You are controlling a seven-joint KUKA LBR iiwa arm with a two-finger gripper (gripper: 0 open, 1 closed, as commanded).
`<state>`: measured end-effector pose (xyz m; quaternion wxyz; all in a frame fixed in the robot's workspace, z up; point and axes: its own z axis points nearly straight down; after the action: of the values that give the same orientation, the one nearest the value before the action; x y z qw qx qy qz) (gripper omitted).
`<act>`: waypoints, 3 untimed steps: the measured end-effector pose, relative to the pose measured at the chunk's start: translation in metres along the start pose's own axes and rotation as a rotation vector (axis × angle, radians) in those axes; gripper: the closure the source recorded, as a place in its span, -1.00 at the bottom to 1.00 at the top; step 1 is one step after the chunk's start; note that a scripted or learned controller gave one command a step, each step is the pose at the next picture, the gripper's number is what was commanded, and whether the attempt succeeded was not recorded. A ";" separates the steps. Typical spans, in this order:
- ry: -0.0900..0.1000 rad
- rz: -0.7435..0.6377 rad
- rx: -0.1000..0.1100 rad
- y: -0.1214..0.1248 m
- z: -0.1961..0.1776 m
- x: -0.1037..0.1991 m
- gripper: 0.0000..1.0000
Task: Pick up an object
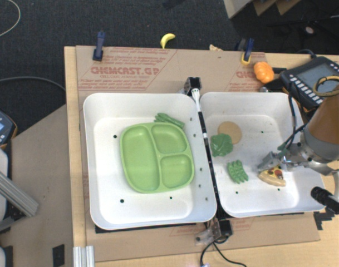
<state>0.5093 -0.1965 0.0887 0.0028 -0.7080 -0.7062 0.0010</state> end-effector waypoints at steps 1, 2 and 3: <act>0.002 -0.007 0.000 -0.019 0.005 0.095 -1.00; -0.003 -0.002 -0.009 -0.017 -0.007 0.090 1.00; -0.003 -0.010 -0.016 0.008 -0.101 0.143 1.00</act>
<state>0.5182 -0.0538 0.1904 -0.0039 -0.7045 -0.7097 -0.0039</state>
